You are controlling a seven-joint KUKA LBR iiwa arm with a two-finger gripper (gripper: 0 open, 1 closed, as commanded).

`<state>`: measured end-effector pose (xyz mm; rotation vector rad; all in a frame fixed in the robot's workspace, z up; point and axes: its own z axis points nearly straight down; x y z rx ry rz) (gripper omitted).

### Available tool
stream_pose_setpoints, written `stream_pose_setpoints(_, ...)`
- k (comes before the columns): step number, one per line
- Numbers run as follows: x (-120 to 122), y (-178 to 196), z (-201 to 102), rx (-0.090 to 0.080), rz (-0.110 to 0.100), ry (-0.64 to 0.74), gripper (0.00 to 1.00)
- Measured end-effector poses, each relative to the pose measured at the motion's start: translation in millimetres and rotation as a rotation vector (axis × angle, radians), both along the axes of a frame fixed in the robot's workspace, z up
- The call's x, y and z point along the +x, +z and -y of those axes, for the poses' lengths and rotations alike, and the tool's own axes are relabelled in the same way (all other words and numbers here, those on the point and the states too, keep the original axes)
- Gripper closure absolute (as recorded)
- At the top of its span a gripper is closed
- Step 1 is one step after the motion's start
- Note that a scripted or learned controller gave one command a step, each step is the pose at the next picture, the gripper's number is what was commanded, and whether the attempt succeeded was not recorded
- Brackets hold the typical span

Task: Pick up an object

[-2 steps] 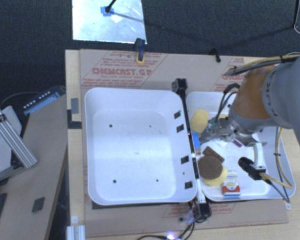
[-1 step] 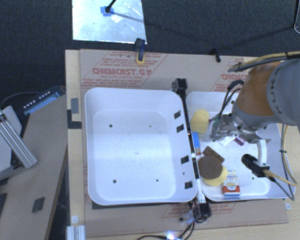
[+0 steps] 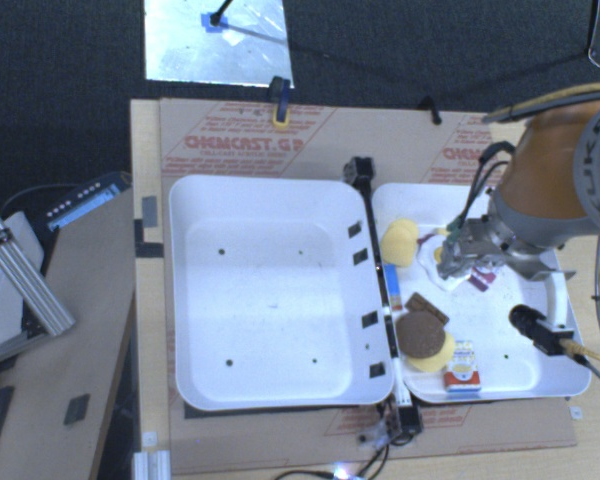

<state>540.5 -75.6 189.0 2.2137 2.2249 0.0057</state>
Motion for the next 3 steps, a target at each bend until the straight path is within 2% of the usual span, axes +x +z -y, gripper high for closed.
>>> stream_pose_setpoints(1,-37.4,-106.7,13.4,0.0,0.0,-0.006,1.0)
stream_pose_setpoints(2,19.5,1.1,-71.4,0.0,0.007,0.007,1.0)
stream_pose_setpoints(3,52.0,157.4,-164.8,0.006,0.017,0.011,1.0)
